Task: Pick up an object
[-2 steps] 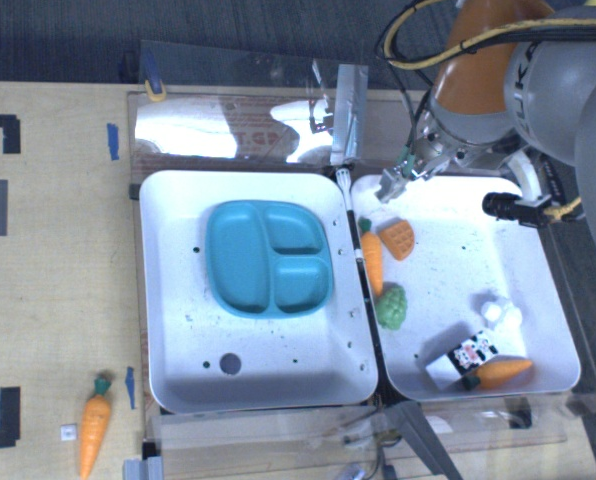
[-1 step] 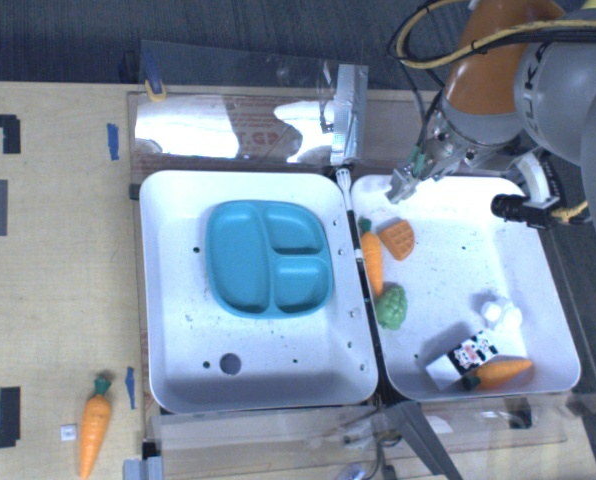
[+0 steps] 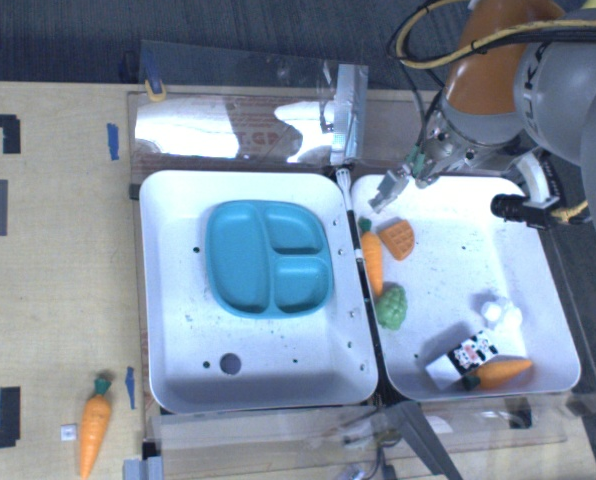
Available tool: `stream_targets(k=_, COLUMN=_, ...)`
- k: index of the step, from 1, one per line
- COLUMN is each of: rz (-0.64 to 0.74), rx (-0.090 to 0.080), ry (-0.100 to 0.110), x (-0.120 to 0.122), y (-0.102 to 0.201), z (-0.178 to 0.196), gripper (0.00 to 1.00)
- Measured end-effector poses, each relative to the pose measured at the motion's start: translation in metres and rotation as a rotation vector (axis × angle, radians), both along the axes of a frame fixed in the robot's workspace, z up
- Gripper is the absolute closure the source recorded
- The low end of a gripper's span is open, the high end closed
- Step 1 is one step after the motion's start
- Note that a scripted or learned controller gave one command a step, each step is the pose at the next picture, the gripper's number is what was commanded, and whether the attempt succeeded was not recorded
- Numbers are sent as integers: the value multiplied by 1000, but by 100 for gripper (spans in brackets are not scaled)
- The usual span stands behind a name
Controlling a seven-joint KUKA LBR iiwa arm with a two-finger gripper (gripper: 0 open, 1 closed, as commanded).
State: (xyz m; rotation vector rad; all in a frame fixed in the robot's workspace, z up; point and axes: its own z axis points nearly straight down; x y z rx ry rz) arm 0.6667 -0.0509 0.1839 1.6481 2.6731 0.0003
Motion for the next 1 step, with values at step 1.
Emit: stream_targets(k=1, rz=143, rx=-1, ry=-7, x=-8, y=0, z=126, gripper=0)
